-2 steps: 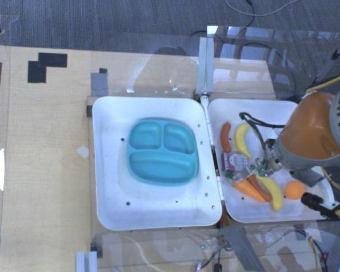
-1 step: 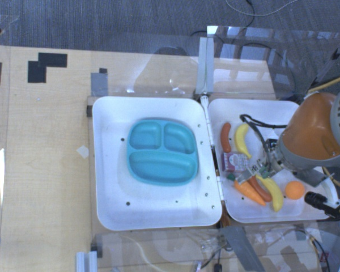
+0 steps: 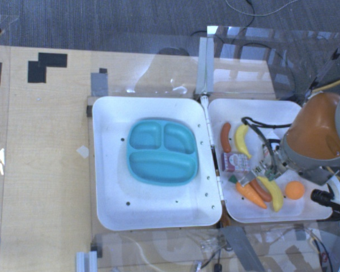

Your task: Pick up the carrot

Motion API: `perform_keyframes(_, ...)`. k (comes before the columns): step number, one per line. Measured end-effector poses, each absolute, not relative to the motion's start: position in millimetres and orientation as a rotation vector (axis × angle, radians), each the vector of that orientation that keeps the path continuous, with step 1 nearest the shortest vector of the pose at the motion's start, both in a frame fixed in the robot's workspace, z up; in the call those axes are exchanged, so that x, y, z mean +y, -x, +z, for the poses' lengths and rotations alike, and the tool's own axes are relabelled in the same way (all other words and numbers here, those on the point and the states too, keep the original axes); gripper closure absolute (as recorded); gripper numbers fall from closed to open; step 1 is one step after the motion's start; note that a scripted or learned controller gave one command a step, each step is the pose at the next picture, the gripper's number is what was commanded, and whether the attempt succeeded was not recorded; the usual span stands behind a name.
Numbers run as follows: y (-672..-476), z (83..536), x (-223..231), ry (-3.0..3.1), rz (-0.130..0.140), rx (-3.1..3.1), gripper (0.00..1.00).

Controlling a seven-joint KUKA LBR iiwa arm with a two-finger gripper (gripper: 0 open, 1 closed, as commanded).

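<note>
Down at the front of the right bin lies the carrot, long, orange and pointy. A red sausage touches it, with a curved yellow banana just beside that. A round orange sits near them. The gripper hangs just above this pile; I cannot tell how it is set. Another banana and sausage lie further back. The left bin holds a smooth blue plate with three sections. Both bins rest on a pale wooden bench.
</note>
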State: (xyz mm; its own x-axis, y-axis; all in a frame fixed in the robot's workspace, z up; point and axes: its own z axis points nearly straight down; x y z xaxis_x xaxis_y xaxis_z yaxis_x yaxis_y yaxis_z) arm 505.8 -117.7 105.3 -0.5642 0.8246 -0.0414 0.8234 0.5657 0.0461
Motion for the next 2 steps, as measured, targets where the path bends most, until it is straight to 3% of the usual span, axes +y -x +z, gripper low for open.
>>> perform_keyframes(1,-503.5,105.2,-96.9,-1.455,0.021,2.719,0.0)
perform_keyframes(2,-505.6,105.4,-117.7,-0.949,0.015,2.93,0.0)
